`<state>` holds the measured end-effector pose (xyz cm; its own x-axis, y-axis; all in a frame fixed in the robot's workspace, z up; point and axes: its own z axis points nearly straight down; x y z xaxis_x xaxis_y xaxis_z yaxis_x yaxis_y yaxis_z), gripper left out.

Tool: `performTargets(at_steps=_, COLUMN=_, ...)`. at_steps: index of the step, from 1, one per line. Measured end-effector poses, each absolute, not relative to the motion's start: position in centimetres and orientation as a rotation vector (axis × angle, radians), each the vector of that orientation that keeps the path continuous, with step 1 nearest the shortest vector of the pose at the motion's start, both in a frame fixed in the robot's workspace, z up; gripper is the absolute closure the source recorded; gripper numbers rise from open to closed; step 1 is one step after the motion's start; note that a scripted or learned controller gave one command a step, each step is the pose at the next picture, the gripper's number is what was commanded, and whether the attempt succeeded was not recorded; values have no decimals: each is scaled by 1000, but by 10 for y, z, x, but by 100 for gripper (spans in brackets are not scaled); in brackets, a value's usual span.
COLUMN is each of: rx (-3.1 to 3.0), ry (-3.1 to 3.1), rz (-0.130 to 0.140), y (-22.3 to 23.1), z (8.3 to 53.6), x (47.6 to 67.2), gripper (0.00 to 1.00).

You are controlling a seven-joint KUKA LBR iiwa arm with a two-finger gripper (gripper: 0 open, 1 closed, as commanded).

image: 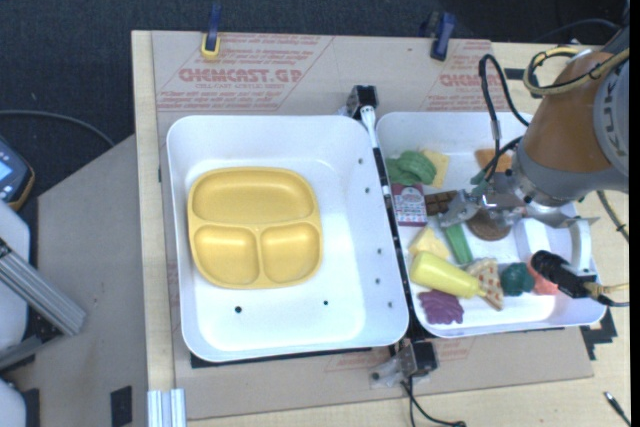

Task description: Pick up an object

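Note:
My gripper (470,211) is low in the middle of the right bin (455,127), reaching in from the right. Just under and left of it are a brown bar (436,203) and a green stick (457,243). A brown disc (490,228) lies right beside it. Nothing can be seen held in it. Further left are a red and white packet (408,205) and a green leafy piece (410,165). Toward the front lie a yellow corn-like piece (445,273), a pizza slice (488,283), purple grapes (440,307) and a teal piece (515,278).
The left bin (200,315) holds a yellow divided plate (255,225). A pale yellow wedge (428,241) and a small orange piece (487,157) also lie in the right bin. The arm's orange band (565,130) hangs over that bin's right side.

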<state>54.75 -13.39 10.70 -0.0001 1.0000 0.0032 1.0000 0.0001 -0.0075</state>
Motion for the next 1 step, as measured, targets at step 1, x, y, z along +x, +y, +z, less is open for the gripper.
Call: performTargets(at_steps=1, rx=-2220, ry=-2221, rz=1, y=-134, z=85, x=548, gripper=0)
